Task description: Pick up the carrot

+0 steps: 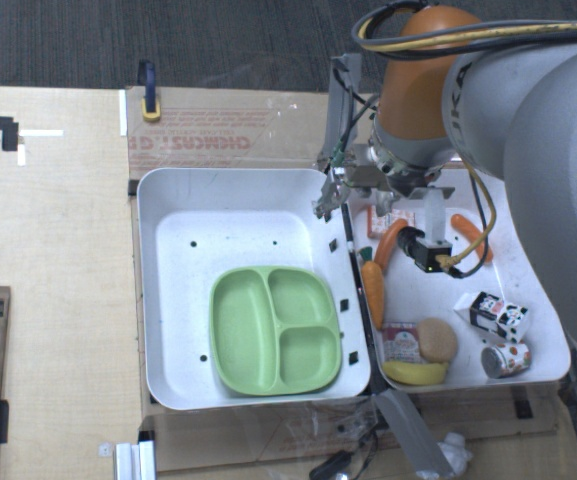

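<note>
The carrot [373, 290] is a long orange piece lying along the left wall of the right bin [543, 298], pointing toward the front. A shorter orange-red piece [389, 240] lies just behind it. Another orange piece [466, 232] is farther right. My gripper [386, 211] hangs under the orange-banded wrist at the back of the right bin, just behind the orange-red piece and a short way behind the carrot. The wrist hides what is between its tips.
A green divided plate [273, 328] rests in the left bin [168, 268]. At the front of the right bin are a small red-and-white packet [400, 344], a round bun [437, 339], a banana [415, 372], a black-and-white box [496, 315] and a can [505, 359].
</note>
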`<state>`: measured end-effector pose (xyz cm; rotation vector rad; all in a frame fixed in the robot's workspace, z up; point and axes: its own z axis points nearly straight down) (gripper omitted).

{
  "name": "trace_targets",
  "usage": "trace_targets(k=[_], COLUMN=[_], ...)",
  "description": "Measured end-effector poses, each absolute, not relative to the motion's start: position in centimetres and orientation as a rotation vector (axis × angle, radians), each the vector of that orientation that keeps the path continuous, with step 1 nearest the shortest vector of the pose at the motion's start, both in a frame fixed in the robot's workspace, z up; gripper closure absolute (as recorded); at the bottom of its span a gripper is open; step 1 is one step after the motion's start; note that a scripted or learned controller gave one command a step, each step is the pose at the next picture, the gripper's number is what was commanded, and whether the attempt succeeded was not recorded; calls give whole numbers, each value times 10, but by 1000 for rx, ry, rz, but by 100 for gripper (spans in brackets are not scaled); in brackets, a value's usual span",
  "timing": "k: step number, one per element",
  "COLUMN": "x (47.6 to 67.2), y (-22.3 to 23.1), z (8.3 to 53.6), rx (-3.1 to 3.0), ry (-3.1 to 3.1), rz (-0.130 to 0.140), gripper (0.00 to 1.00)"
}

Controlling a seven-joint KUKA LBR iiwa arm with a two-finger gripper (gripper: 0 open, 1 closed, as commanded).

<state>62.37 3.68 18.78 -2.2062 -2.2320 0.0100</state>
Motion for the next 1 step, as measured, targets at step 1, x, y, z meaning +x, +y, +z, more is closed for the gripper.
trace_targets(k=[1], x=[592], y=[68], z=[129], rx=[-2310], ry=[-2156], rz=[5], gripper=[0])
